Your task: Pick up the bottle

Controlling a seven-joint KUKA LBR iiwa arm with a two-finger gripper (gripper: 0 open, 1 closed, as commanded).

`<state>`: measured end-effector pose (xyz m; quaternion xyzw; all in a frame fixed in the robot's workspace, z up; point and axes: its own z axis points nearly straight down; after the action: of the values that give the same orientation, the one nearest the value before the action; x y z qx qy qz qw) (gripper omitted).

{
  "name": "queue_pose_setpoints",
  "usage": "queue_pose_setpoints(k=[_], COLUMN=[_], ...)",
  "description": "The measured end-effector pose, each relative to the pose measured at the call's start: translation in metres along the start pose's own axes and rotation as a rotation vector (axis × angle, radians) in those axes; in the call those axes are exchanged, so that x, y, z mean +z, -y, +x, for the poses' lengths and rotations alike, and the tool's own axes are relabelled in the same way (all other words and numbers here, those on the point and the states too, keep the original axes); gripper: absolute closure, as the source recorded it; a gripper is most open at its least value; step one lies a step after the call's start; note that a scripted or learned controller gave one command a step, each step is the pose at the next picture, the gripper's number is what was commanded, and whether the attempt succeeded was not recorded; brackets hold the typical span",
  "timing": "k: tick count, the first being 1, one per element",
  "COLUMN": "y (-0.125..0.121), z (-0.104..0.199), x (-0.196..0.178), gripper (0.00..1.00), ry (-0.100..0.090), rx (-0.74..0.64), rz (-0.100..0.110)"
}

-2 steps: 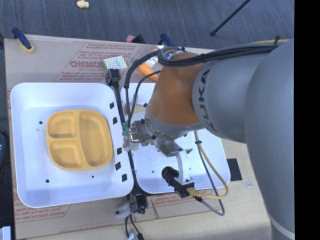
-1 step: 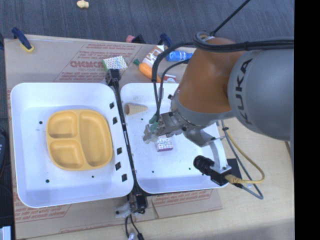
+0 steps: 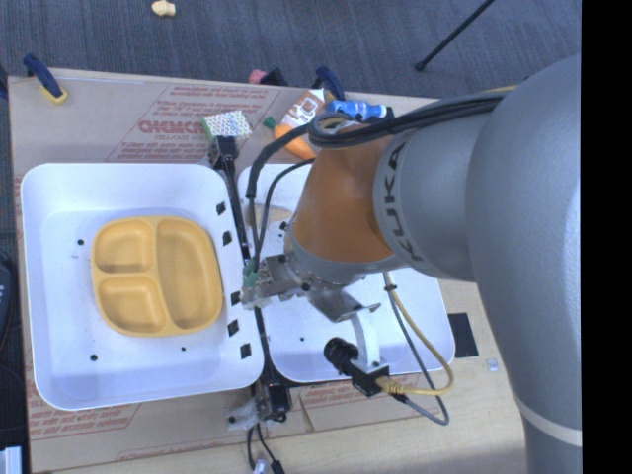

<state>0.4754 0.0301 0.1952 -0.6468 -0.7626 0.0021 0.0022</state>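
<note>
My grey arm with its orange band (image 3: 341, 205) reaches in from the right and covers most of the right bin (image 3: 431, 336). The gripper (image 3: 265, 286) hangs low over that bin's left side, close to the wall between the two bins. An orange and white object (image 3: 296, 118), possibly the bottle, peeks out past the arm's far side by the right bin's back edge. Most of it is hidden, and so is whatever lies under the arm.
A yellow divided plate (image 3: 156, 275) lies in the left bin (image 3: 39, 265). Black cables (image 3: 233, 200) run along the divide between the bins. A small checkered packet (image 3: 225, 124) and blue clamps (image 3: 44, 77) sit on the cardboard behind the bins.
</note>
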Motion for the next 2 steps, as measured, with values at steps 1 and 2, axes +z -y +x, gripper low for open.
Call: queue_pose_setpoints(k=[1, 2], y=[0.003, -0.003], z=[-0.024, 0.017], x=[-0.064, 0.004], gripper=[1.00, 1.00], ry=[0.003, 0.001], rx=[-0.289, -0.478], rz=[-0.006, -0.001])
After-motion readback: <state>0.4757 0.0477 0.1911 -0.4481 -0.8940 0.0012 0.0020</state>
